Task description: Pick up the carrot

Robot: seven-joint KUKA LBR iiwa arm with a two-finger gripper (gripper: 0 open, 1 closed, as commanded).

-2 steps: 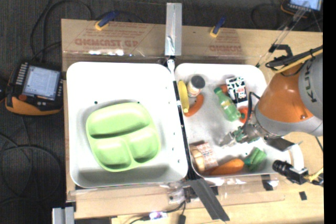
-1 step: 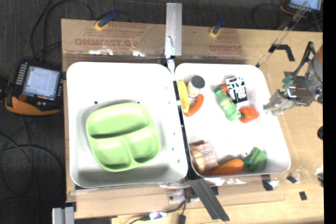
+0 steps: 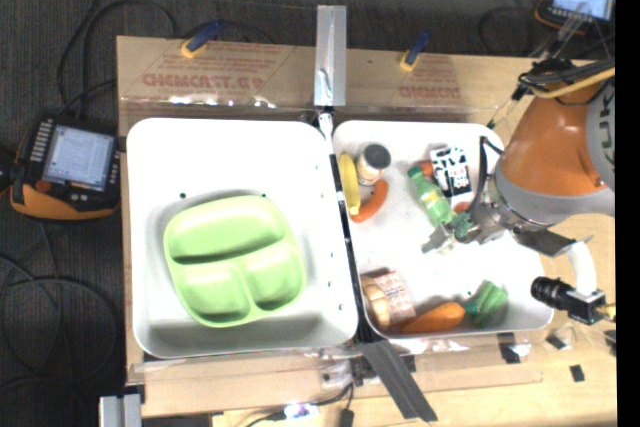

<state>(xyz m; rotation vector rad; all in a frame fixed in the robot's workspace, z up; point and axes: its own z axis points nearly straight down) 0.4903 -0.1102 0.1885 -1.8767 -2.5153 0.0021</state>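
The gripper (image 3: 440, 238) sits low over the middle of the right bin (image 3: 520, 265), reached in from the right by the grey arm with its orange band (image 3: 555, 160). Whether it is open or closed I cannot tell; nothing can be made out held in it.

The carrot (image 3: 432, 318), orange with a green leafy top (image 3: 487, 303), lies below the gripper, toward the bin's near wall, well apart from the tool and untouched. Just left of the carrot, touching or nearly so, is a brown packaged item (image 3: 385, 293). Right beside the gripper, on its upper side, lies a green bottle (image 3: 431, 196), with a black-and-white box (image 3: 451, 168) a little beyond it. Further left of the tool, against the bin's dividing wall, are a yellow banana (image 3: 348, 181), a small jar with a dark lid (image 3: 373, 161) and an orange-red piece (image 3: 372, 205). The left bin (image 3: 150, 215) holds 1 green divided tray (image 3: 234, 258).

Judged from here, 3 risks stand out: a descent where the tool hovers now would meet the green bottle, not the carrot; the carrot's closeness to the near wall may block a finger; and the brown package beside it could be nudged or caught instead
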